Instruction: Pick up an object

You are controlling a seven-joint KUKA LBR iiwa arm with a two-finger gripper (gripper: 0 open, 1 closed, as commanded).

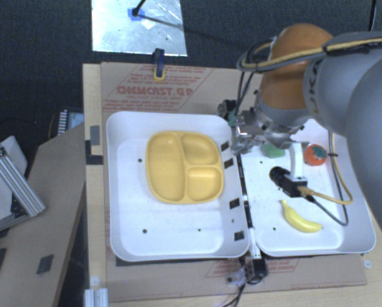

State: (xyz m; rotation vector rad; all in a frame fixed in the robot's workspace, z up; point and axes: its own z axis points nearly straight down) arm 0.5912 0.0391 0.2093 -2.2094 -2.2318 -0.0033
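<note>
Nearest, at 6 o'clock in the right bin (347, 232), lies a smooth curved banana (301, 219); a glossy divided plate (183, 167) sits in the left bin (130, 226). Farther, at 11 o'clock, the jaws (state cannot be told) hang over a small green object (274, 150). Centre on it before closing, clear of the round red fruit (315, 154) at 1 o'clock.

One fixed camera above the bench (159, 88), downward at a slant over left bin (172, 229) and right bin (347, 232)
</note>
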